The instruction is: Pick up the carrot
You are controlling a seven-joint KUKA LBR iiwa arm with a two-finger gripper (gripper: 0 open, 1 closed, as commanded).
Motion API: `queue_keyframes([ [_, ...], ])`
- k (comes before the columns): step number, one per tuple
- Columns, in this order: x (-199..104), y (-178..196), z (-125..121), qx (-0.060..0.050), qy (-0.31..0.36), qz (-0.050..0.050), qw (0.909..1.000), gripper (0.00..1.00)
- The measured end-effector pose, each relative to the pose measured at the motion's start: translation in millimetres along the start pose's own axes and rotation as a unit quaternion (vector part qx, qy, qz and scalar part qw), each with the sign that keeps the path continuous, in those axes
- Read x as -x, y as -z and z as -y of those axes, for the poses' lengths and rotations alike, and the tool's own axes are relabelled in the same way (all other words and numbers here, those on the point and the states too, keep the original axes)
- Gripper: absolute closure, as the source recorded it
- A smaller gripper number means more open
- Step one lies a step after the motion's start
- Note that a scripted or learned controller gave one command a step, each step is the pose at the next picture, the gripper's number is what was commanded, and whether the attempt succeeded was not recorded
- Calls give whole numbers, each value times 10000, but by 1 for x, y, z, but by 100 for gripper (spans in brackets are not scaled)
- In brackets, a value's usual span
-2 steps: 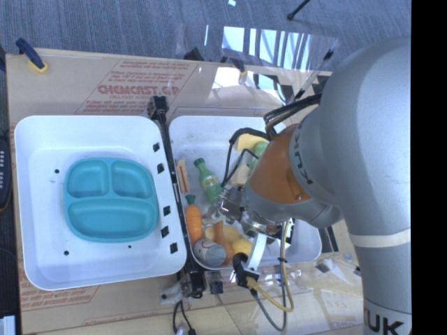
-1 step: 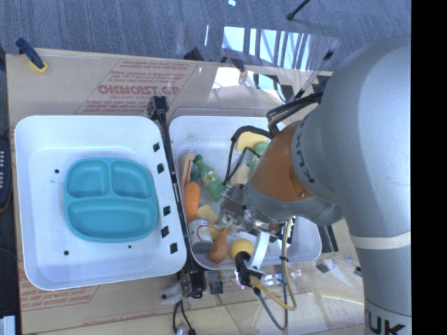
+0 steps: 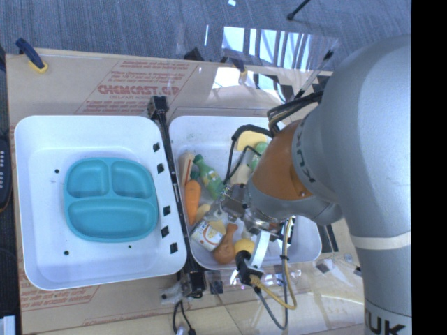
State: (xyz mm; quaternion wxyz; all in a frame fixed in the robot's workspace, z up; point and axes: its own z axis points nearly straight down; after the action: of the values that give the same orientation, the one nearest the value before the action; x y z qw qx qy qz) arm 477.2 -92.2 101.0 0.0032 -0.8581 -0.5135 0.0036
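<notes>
Looming over the right bin [image 3: 307, 246], the arm [image 3: 349, 152] hides its gripper, so its state cannot be told, while the carrot [image 3: 192, 199] lies seemingly untouched near that bin's left wall

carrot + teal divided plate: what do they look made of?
Carrot: probably moulded plastic toy food, with uniform orange colour and a smooth, slightly shiny skin. Teal plate: likely plastic or silicone, matte, with soft rounded compartment ridges; cannot tell which.

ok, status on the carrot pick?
End effector low over right bin, fingers hidden. Carrot lying free at bin's left edge. Green bottle and chicken drumstick crowd it.
</notes>
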Motion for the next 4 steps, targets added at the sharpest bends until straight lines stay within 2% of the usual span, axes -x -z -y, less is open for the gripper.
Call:
queue_keyframes([
  [1,-5,-10,-37,-20,-3408,-21,9401,0],
  [2,-60,92,33,-23,-3931,-49,9195,0],
  [3,-38,90,-25,-15,-4186,-17,9082,0],
  [4,-91,89,27,-45,-4098,-1,9122,0],
])
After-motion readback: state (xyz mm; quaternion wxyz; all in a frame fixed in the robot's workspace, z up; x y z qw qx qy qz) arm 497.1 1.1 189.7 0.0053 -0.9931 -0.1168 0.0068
